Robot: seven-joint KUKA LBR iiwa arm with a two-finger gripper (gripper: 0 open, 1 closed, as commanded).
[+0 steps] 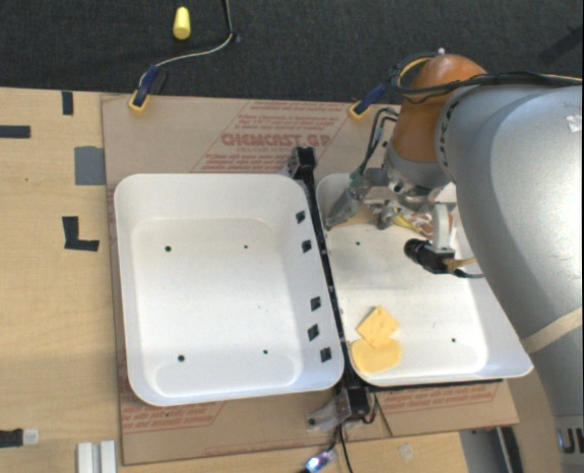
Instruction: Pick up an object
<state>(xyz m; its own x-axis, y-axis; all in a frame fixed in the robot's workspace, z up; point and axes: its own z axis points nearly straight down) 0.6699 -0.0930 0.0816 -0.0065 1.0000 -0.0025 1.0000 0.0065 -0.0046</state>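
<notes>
Our arm (513, 185) hangs over the right bin's (469, 363) far edge. Our gripper (395, 205) sits low there; we cannot tell its state. The yellow pieces (377, 341) lie untouched near the bin's front-left corner, so picking remains undone.

Two yellow pieces in the right bin

A flat yellow square piece (377, 325) lies turned like a diamond (one corner pointing toward twelve o'clock) on the floor of the right bin (469, 363), toward the bin's seven o'clock corner. Just at its six o'clock lies a flat, rounded yellow-orange piece (376, 356), paler at the rim; the square's lower corner overlaps or touches its top edge. Both lie near the bin's left wall, flat and uncovered.
</notes>
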